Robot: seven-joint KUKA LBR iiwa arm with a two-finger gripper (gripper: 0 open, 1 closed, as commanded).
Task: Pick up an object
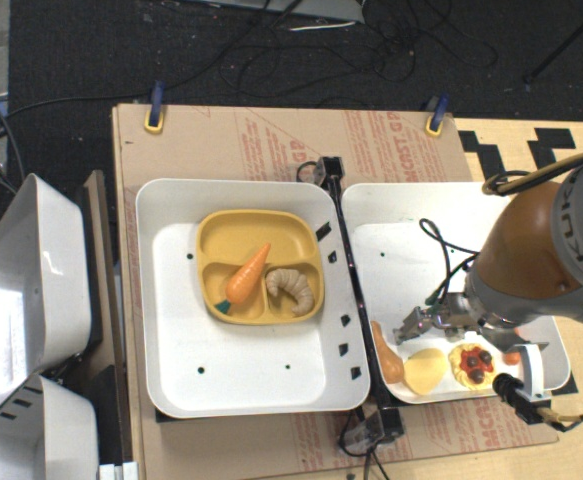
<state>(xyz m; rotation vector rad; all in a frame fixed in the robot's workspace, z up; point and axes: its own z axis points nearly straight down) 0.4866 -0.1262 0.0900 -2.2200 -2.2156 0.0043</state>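
Hovering tool (418, 324), openness indiscernible, just above pale round food (426, 370) in right bin (391, 208).

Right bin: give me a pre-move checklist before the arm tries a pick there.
1. Targets present: ok. Pale yellow piece, pizza toy and orange-brown piece lie along the front wall of the right bin.
2. Gripper over those targets: ok, just behind them.
3. Finger state: cannot tell.
4. Anything held: cannot tell.
5. Targets spaced apart: not ok, crowded together.
6. Black cable clear of targets: ok.
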